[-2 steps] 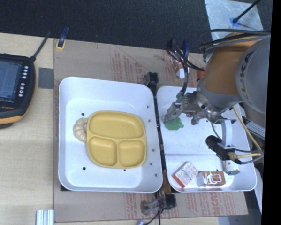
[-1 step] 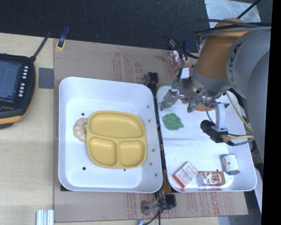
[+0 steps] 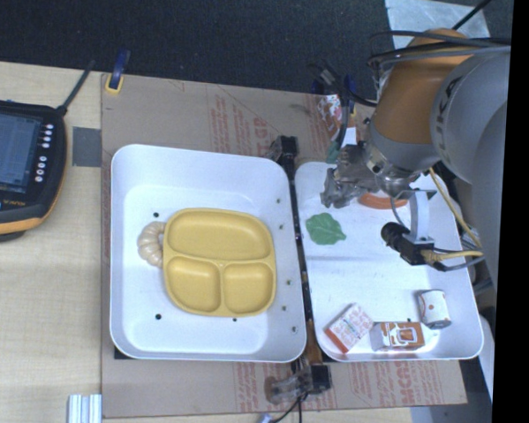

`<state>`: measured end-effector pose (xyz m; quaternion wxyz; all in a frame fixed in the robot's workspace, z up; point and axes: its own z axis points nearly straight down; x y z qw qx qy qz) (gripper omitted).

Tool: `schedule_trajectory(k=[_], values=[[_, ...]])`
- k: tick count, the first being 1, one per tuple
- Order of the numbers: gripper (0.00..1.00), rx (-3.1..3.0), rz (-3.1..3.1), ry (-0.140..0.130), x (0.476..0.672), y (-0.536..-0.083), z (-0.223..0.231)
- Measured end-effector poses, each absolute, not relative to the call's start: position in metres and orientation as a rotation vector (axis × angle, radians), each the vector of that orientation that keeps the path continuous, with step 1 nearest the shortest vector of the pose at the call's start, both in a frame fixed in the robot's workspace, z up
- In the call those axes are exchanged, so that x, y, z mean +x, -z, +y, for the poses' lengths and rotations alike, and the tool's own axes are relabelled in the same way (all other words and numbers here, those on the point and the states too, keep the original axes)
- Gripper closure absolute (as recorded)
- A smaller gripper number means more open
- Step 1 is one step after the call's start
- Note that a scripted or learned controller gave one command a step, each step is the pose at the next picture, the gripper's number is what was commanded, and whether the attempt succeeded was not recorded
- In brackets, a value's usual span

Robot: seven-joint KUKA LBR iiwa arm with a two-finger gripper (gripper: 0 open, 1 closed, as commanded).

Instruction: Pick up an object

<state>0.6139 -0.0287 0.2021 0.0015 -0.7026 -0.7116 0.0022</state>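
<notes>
The hand [image 3: 339, 191] hangs near the right bin's [image 3: 368, 256] far-left corner, above the green leaf [image 3: 325, 228].

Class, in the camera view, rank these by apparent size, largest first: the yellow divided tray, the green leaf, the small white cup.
1. Yellow divided tray
2. Green leaf
3. Small white cup; nearly the leaf's size, so this order is uncertain.

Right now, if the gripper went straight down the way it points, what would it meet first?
Probably the right bin's white floor, just beside the green leaf-shaped piece; the gripper hangs near the leaf's upper edge, though depth is unclear.
</notes>
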Motion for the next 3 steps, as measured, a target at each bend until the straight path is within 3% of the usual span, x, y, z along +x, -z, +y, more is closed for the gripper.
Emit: schedule_trajectory(k=[1, 2, 3], values=[[1.00, -2.216, -2.225, -0.003, 0.597, -0.250, -0.046], [0.00, -2.215, -2.225, -0.004, 0.597, -0.250, -0.046], [0.00, -2.215, -2.223, -0.007, 0.614, -0.149, -0.094]])
